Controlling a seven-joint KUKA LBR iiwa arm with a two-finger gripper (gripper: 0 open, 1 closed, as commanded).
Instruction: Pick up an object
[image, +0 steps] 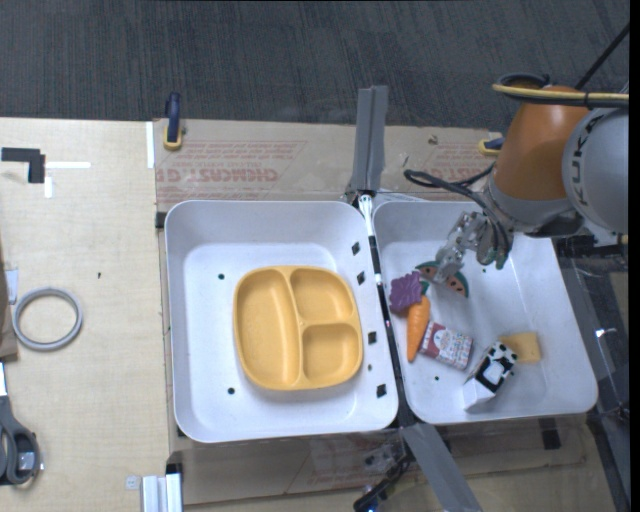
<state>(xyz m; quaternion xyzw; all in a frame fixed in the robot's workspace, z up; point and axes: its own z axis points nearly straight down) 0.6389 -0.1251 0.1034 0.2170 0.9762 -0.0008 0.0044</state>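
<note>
In the right bin (560, 300), the gripper (462, 248) hangs over a small teal-and-orange toy (447, 276) near the purple grapes (406, 291), whether its fingers are spread I cannot tell, and the toy looks light, stiff, best pinched across its middle.

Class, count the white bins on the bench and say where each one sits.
2. The left bin holds a yellow divided plate; the right bin, touching it, holds small toys, with the hand above.
</note>
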